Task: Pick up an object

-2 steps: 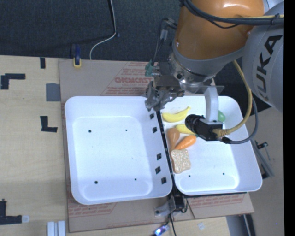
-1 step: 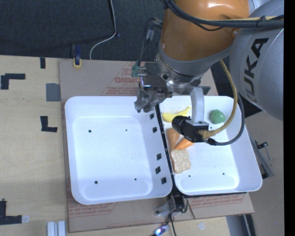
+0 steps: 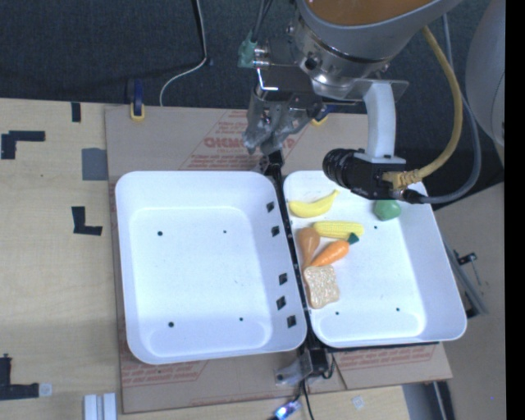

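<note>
Your gripper is hanging at twelve o'clock above the bins, carrying nothing, jaw width unclear; banana and carrot are waiting

My arm is cut off by the top edge. My camera mount hides part of the right bin's far rim and partly covers the green object.
</note>
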`<action>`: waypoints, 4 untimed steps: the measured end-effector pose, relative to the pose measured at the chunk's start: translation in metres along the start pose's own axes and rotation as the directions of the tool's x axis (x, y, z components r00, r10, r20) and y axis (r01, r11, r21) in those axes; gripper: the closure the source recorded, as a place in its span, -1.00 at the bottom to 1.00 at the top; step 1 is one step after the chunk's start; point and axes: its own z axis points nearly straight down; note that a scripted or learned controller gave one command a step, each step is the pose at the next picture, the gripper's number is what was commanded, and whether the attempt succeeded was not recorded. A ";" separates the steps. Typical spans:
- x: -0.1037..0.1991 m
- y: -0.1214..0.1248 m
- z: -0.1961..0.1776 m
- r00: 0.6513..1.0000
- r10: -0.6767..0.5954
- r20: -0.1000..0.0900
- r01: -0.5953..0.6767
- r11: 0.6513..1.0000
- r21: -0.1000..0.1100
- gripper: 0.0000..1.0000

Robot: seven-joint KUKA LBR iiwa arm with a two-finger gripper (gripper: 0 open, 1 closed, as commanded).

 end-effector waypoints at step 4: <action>0.050 -0.020 -0.002 1.000 0.001 0.007 -0.001 1.000 0.015 1.00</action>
